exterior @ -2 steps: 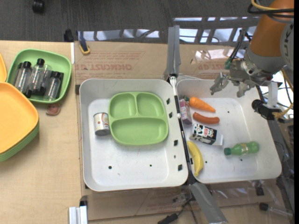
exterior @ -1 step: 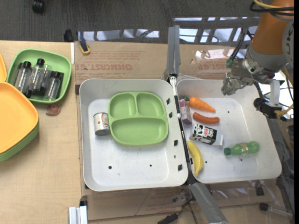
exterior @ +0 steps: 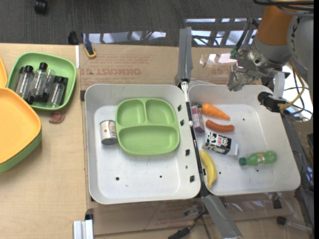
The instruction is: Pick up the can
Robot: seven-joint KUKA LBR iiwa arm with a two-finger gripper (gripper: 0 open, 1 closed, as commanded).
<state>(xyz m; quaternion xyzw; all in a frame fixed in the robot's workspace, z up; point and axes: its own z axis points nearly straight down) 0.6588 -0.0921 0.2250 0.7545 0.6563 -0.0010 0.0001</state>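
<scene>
**Q:** Can (exterior: 107,132), where is it?

**A:** On its side in the left bin (exterior: 97,180), touching the left edge of a green divided plate (exterior: 147,125).

**Q:** And the arm?

**A:** Its gripper (exterior: 237,81) hangs over the far edge of the right bin (exterior: 269,180), well apart from the can. Whether it is apart or together cannot be told.

**Q:** What lies in that bin?

**A:** A carrot (exterior: 215,111), sausage (exterior: 220,127), small carton (exterior: 218,143), banana (exterior: 209,168) and green bottle (exterior: 257,159).

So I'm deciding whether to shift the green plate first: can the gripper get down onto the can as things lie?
Probably yes. The can lies on its side in the left bin, close beside the green plate but uncovered from above. The gripper hangs over the right bin's far edge.
</scene>
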